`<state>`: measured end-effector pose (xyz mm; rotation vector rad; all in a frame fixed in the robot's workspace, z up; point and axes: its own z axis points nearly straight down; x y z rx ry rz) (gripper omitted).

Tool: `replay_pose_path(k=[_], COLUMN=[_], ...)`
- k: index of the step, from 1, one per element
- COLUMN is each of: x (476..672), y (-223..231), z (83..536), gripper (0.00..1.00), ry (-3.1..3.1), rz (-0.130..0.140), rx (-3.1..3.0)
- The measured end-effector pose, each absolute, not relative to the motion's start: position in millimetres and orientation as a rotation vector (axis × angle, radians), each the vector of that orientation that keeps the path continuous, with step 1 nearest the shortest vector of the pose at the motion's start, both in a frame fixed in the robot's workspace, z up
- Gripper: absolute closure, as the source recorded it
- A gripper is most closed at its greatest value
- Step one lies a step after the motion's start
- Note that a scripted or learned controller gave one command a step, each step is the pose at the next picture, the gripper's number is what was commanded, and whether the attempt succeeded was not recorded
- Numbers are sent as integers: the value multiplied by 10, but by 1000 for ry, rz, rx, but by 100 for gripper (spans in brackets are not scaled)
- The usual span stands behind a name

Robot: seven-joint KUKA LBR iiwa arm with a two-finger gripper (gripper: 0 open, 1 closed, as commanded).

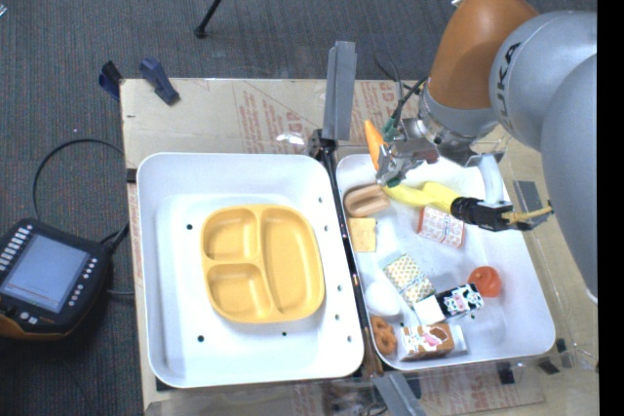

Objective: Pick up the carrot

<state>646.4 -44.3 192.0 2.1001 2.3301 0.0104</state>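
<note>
Fingers [392,161] pinching carrot [373,141], lifted above right bin [526,307], over hot dog [366,201] and banana [421,196].

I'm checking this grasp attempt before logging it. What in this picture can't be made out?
- Gripper: small and dark against clutter in the camera view, so contact with the carrot is unclear.
- Carrot's lower end: hidden behind the gripper.
- Right bin: upper right part covered by the arm.
- Small cartons' labels: too small to read.
</note>
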Motion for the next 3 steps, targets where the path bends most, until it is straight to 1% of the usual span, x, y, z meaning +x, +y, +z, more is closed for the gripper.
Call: replay_pose_path(k=[1,2,3], x=[5796,6279,6446], y=[-1043,-1089,-505], z=[2026,1990,2093], gripper=[100,100,100], ry=[2410,2656,2584], rz=[-3,0,2], rx=[2016,1679,1788])
